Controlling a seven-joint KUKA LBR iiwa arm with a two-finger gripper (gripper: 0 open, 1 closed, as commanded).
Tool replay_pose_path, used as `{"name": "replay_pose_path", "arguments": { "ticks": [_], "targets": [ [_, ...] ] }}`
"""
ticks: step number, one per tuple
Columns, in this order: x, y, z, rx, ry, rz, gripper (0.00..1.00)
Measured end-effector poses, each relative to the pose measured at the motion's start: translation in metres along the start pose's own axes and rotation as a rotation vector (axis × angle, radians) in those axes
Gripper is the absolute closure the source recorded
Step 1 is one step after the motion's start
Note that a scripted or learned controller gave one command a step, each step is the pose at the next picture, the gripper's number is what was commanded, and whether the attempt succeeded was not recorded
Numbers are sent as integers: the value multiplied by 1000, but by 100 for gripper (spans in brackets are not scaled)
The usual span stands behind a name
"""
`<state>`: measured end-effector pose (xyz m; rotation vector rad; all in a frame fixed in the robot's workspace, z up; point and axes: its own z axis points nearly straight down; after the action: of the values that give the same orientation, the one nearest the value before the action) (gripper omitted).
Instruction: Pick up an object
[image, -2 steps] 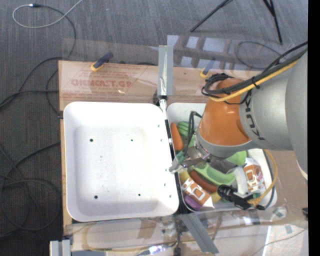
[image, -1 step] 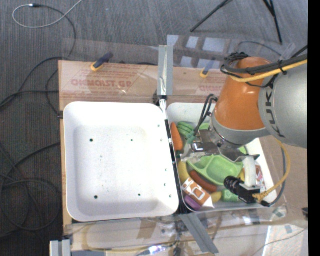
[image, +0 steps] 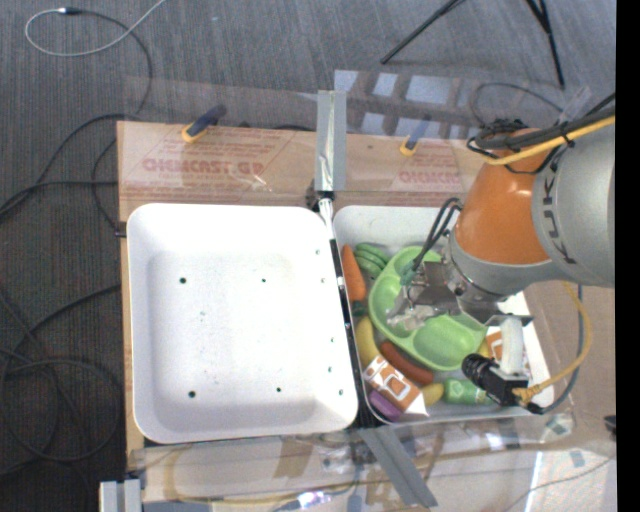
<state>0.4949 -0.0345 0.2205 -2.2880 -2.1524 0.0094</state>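
Green bowl (image: 400, 290): my end effector (image: 425, 295) sits low inside it.
I cannot tell its opening; I should probably straddle 1 rim squarely before closing.

A jumble of toy food fills the right bin (image: 350, 222): a green bowl (image: 392, 290), an orange carrot (image: 353, 276), a small orange-and-white carton (image: 385, 378) and a purple piece (image: 386, 405).

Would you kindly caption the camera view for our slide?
Gripper lowered into the green bowl amid toy food in the right bin.
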Motion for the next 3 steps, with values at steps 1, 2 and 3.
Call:
{"name": "replay_pose_path", "arguments": {
  "ticks": [1,2,3],
  "targets": [
    [52,-12,7,1,2,-2,100],
    [3,0,33,0,2,-291,100],
    [4,0,25,4,3,-291,100]
  ]
}}
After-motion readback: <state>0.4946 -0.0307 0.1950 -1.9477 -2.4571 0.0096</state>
